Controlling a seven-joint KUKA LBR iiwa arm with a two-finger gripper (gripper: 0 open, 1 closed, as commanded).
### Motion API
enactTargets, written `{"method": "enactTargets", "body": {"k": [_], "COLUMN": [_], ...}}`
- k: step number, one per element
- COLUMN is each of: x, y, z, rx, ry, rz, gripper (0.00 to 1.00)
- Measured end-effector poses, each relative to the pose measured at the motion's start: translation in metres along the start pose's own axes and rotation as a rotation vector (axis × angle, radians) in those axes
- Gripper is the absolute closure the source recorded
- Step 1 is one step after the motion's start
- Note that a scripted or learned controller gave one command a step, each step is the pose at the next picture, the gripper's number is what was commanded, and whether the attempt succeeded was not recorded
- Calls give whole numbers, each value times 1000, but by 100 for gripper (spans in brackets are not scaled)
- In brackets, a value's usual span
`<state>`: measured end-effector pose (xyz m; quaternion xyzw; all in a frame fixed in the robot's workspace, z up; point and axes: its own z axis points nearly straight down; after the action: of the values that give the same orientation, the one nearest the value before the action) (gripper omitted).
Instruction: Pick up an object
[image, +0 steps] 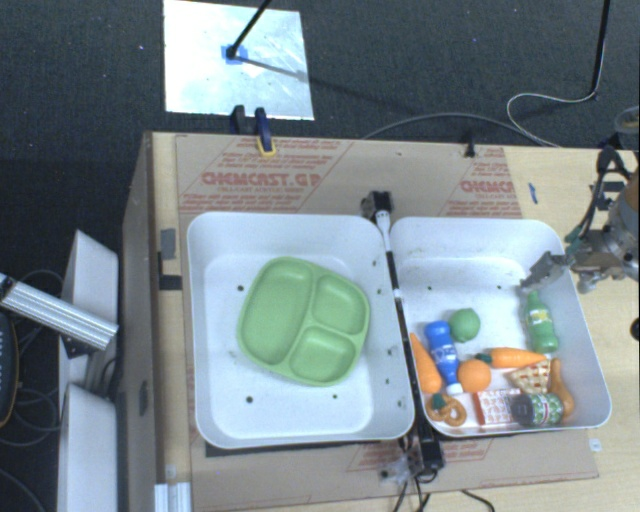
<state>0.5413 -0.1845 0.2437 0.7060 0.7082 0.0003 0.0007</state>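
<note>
Hanging over the far right edge of the right bin (500, 255), the pincer (548, 268) sits just above a small green bottle (540, 322). It looks open, with nothing between its two fingers, so nothing is picked up yet.

The things to pick from all lie in the right bin, most of them in a pile at the near end: a blue bottle (441, 350), a green ball (464, 323), a little orange (474, 375), a carrot (514, 356), and a pretzel (447, 407). The left bin (215, 260) has a green plate (303, 320) with three parts.

The green bottle is the closest thing to the pincer. It lies right beside the bin's wall, and that could be trouble. One finger may bump the wall on the way down and stop early. The bottle is also round and smooth, so it may roll away or slip out when squeezed. Then the pincer would come up with nothing.
</note>
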Motion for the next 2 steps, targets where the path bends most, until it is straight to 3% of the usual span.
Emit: {"method": "enactTargets", "body": {"k": [1, 2], "x": [42, -12], "y": [-15, -21], "z": [151, 158], "rx": [3, 2], "ry": [1, 20], "rz": [1, -9], "gripper": [0, 0]}}
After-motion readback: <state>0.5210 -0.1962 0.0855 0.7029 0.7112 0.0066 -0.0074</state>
